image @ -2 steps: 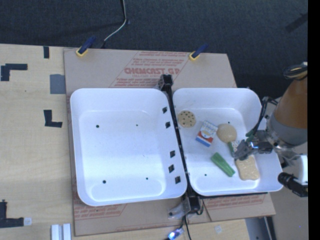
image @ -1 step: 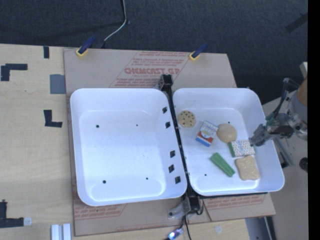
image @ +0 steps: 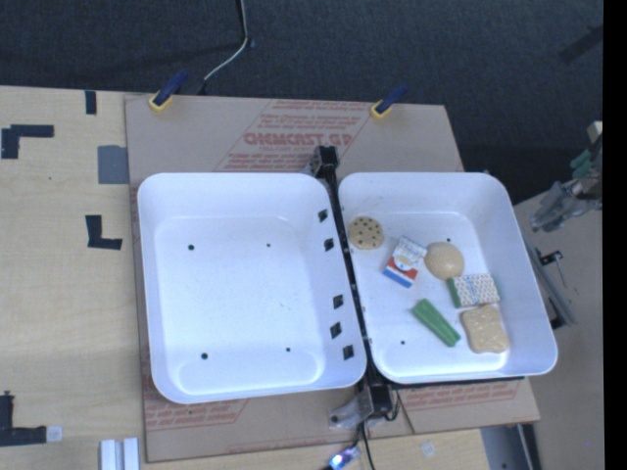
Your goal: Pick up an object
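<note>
The right white bin (image: 490, 196) holds several small objects. A round speckled cookie (image: 366, 231) lies near its left wall. To the right of the cookie are a small white box with red and blue marks (image: 404, 262) and a tan rounded bun (image: 444, 259). A green stick (image: 435, 321) lies at a slant toward the front. A white block with a green pattern (image: 476, 288) sits beside a tan slice of bread (image: 485, 328) at the front right.
The left white bin (image: 235, 287) adjoins the right one along a black clipped seam (image: 341, 282). Both rest on a cardboard sheet (image: 284, 135) on the wooden bench. Grey hardware (image: 568, 196) stands off the bin's right edge. A cable (image: 230, 52) runs at the back.
</note>
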Robot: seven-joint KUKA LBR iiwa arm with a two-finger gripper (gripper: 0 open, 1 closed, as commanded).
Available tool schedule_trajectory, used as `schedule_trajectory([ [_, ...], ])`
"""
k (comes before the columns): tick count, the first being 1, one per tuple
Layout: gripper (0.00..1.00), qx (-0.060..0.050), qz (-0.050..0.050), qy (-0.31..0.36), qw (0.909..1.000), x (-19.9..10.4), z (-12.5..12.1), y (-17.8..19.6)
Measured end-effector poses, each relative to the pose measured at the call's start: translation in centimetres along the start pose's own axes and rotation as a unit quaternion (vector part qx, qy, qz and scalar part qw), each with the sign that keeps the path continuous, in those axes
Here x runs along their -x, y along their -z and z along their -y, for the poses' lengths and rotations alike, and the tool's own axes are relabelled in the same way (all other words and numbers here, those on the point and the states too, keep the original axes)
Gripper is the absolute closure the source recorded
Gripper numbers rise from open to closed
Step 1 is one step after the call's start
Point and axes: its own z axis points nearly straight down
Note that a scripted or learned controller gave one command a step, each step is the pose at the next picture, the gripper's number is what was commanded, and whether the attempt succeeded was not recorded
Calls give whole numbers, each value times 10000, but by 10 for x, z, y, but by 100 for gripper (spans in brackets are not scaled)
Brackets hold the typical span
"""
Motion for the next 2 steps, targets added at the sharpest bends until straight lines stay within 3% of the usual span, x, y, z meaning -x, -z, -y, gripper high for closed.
schedule_trajectory([
  [1, 100, -147, -72, -5, 9999, -36, 45, -190],
  [2, 100, -85, -60, 0, 9999, 5, -4, -253],
])
